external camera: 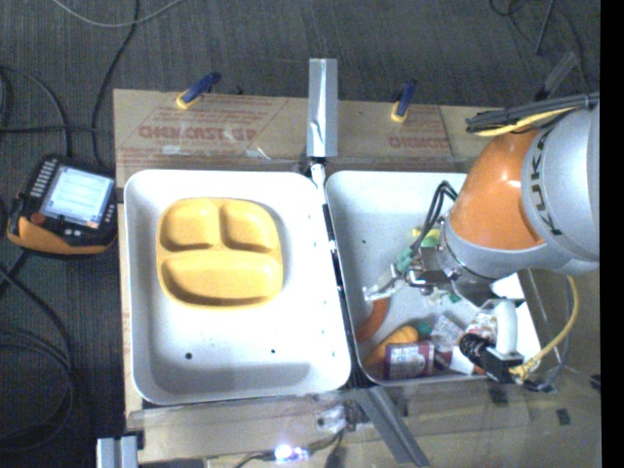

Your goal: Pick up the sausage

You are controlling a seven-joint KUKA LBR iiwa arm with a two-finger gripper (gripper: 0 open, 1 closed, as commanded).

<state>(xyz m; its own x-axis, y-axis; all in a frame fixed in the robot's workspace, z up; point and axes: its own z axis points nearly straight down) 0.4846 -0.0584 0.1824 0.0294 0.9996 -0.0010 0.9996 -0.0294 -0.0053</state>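
Right bin [390,198]: holds the task's item and assorted clutter. Sausage [373,320], orange-brown, lies against the bin's left wall near its front corner, long axis tilted steeply, upper end toward the claw [392,281]. The claw hangs just above that upper end; how far it is open cannot be told, and nothing is seen gripped. Yellow tray [221,252] sits in the left bin [136,261].

a brown bench [136,125] lying under two shallow white bins side by side, left bin [141,261], right bin [366,213], two blue-and-yellow clamps [198,90] gripping its far edge
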